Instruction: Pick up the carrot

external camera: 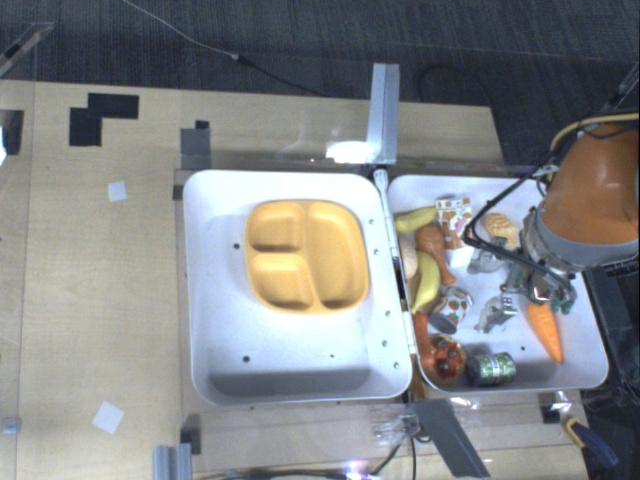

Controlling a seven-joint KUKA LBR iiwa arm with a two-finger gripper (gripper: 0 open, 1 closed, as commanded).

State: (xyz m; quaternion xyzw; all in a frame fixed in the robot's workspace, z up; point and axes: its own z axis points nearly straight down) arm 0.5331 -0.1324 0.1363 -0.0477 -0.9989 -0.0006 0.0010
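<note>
The carrot [546,332] is orange with a green top and lies along the right side of the right bin [592,368], its tip pointing to the front. My gripper [493,289] hangs over the middle of that bin, just left of the carrot's top. It is open, with two silver fingers [497,314] spread apart and nothing between them. The carrot rests on the bin floor beside the gripper, not in it. The orange band of the arm [598,196] covers the bin's far right corner.
The right bin also holds two bananas [426,280], a brownish vegetable [431,240], a small carton [453,214], a bread roll [497,228], a green can [490,369] and a red fruit pack [445,357]. A yellow divided plate [305,253] sits in the left bin [215,368].
</note>
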